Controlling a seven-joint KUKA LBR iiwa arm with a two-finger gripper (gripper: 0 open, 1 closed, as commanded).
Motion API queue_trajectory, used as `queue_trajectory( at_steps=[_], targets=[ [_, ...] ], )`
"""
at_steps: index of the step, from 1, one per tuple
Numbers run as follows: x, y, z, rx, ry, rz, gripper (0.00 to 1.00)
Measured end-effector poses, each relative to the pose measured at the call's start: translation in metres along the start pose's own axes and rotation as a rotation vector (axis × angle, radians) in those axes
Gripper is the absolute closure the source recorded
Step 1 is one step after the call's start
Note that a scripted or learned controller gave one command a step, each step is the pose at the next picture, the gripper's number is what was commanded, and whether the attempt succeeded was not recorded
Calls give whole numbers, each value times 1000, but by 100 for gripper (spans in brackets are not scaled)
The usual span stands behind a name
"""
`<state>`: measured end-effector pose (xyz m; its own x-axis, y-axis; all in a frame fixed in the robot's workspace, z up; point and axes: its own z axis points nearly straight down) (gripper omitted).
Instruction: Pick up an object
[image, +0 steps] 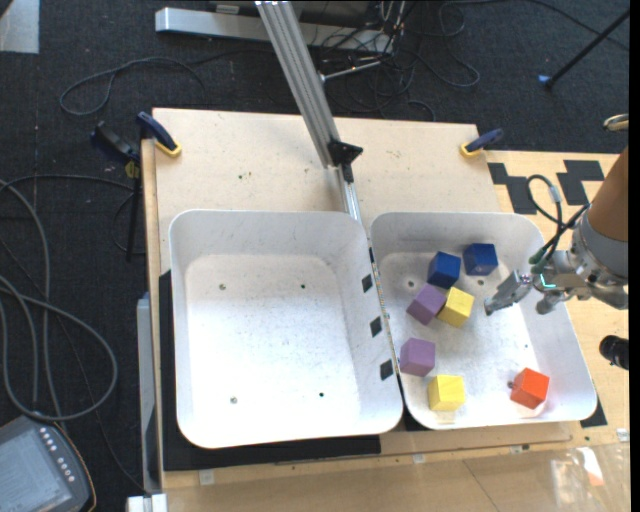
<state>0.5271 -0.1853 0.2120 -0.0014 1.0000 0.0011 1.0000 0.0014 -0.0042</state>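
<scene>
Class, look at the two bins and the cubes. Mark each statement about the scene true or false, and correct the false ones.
1. All the cubes lie in the right bin. True.
2. There are three blue cubes. False: there are two, one beside the other.
3. The orange cube sits near the right bin's front right corner. True.
4. The gripper holds a yellow cube. False: nothing shows between its fingers; the nearer yellow cube lies apart from it in the bin.
5. A purple cube touches that yellow cube. True.
</scene>
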Motion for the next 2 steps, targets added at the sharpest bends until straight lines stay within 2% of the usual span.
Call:
queue_trajectory(
  at_steps=[1, 2],
  targets=[
    [0, 1, -2, -4, -1, 1, 0],
    [2, 3, 41, 0, 0, 2, 0]
  ],
)
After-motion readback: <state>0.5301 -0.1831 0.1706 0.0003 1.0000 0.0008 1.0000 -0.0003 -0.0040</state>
